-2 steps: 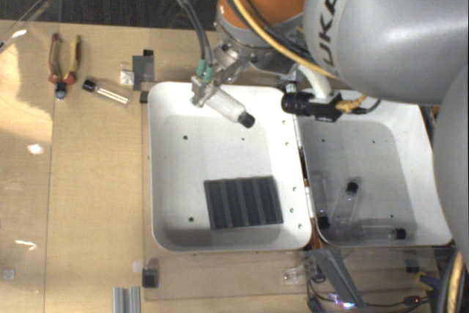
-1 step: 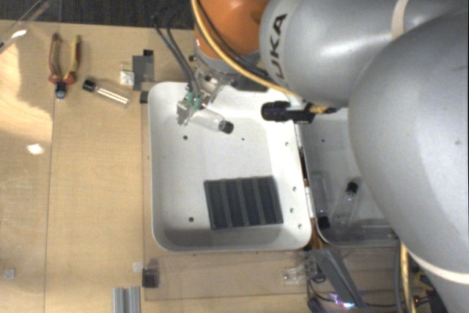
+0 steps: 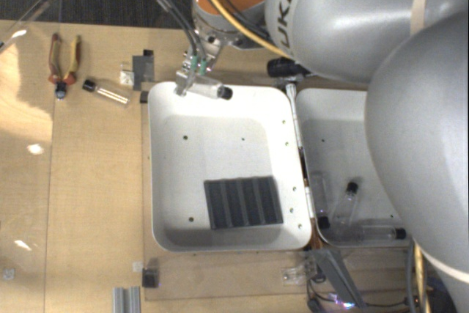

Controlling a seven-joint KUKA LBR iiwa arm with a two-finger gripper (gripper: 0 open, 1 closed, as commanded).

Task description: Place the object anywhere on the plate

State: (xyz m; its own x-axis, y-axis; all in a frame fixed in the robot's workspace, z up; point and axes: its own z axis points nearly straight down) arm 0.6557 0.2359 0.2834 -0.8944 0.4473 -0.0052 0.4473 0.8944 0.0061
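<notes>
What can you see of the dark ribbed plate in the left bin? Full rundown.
The dark grey ribbed rectangular plate lies flat on the floor of the left white bin, toward its near edge and right of centre. Its top is cut by parallel grooves running front to back, forming about four raised strips. The finish looks matte, like rubber or plastic. It sits slightly skewed to the bin walls and touches none of them. Nothing rests on it.
</notes>
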